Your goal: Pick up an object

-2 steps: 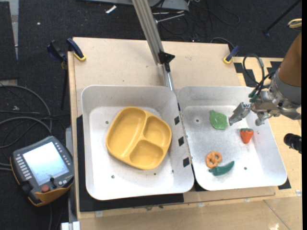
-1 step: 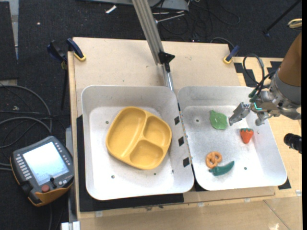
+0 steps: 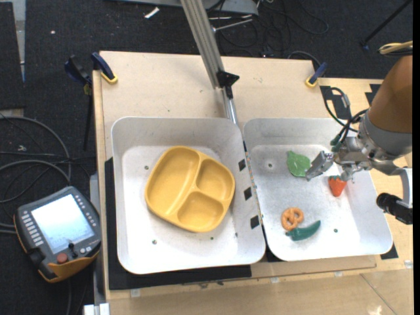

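Wooden bench [image 3: 164, 84] on dark cable-strewn floor holds two white bins, the left bin [image 3: 131, 149] with a yellow divided plate [image 3: 190, 188], the right bin [image 3: 367, 231] with a green leaf [image 3: 297, 163], pretzel [image 3: 292, 216] and dark green pepper [image 3: 303, 230] at 6 o'clock, and the gripper [image 3: 333, 165] spread open over an orange-red piece [image 3: 337, 187], partly hidden.

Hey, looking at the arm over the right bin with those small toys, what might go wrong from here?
1. The hand sits between the light green piece and the red-orange piece; closing there may catch neither, or nudge one away.
2. The red-orange piece lies partly under the hand, so a descent could press it into the bin floor.
3. The pretzel and dark green piece touch; grabbing one would likely drag the other.
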Robot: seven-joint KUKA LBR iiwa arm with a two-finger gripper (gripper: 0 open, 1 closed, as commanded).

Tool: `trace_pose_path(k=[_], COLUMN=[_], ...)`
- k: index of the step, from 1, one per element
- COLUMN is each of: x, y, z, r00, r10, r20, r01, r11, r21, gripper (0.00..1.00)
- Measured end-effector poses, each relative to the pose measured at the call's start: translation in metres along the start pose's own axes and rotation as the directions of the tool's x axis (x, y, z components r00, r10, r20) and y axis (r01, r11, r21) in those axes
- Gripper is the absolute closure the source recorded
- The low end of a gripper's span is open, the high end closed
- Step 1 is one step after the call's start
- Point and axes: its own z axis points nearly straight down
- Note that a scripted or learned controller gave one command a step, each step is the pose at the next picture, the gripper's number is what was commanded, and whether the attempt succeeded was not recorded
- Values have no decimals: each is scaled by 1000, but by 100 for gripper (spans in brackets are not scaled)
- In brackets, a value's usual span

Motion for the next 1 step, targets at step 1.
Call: trace_pose_path(k=[1], x=[7], y=[-7], z=[60], r00=[1000], r10=[0], r20=[-1], r01=[0], r11=[1000], r21=[3], gripper=[0])
